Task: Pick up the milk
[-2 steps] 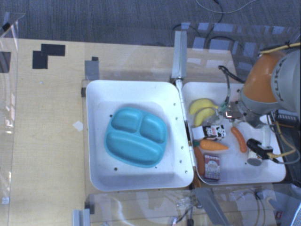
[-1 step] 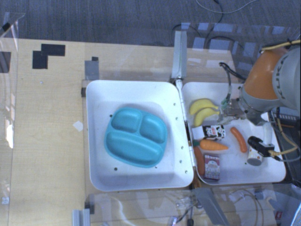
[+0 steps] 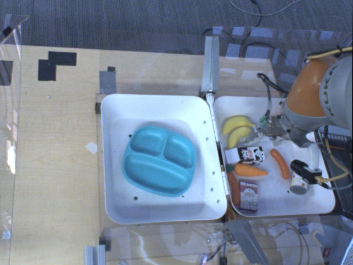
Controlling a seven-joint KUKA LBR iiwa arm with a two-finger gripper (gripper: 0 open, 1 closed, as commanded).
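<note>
Fingers (image 3: 263, 127): state cannot be told | arm (image 3: 322, 95) reaches from right, above milk (image 3: 251, 154), right bin (image 3: 325, 203)

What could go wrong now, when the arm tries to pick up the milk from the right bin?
The milk carton lies crowded: the carrot touches its lower side and the bananas sit just above it, so the fingers may catch a neighbour instead. The gripper looks offset to the carton's upper right, so a straight descent would probably miss.
</note>
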